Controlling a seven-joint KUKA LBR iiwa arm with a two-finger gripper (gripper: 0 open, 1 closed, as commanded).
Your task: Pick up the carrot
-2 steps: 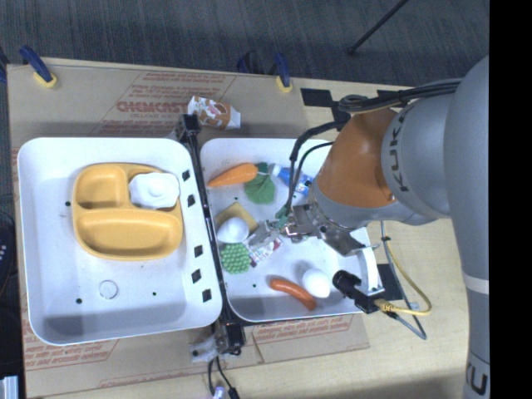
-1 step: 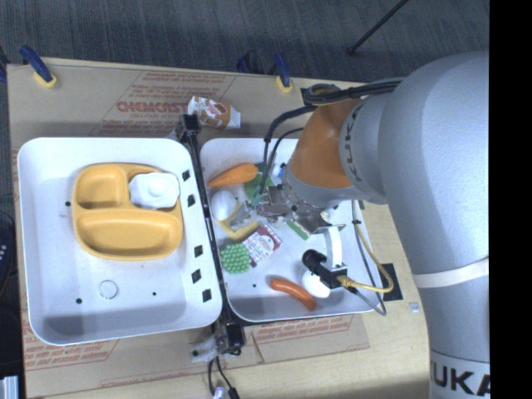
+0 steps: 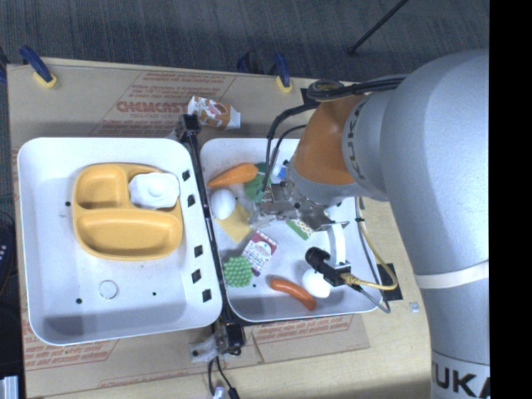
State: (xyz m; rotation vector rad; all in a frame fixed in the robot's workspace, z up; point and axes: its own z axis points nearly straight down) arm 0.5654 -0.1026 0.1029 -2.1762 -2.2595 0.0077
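We see the gripper (image 3: 268, 199) low in the right bin (image 3: 353, 304), beneath the arm's (image 3: 416, 140) orange band, but we cannot tell whether it is apart or together, since metal parts and clutter blur into one another there. Just left of it lie a white egg (image 3: 222, 204) and a pale yellow wedge like cheese (image 3: 239, 223), with a green piece (image 3: 253, 188) pressed close at the gripper's far-left side. Nearer to us sit a small red-and-white packet (image 3: 261, 250), a green knobbly item (image 3: 237, 270), a reddish-orange sausage (image 3: 292, 291) and a second white egg (image 3: 317, 284). The carrot (image 3: 233, 175) lies at the far left of the right bin, just left of the gripper: orange, tapered, slanted. In the left bin (image 3: 50, 306) rests a yellow divided tray (image 3: 125, 231) holding a white lump (image 3: 156, 189).
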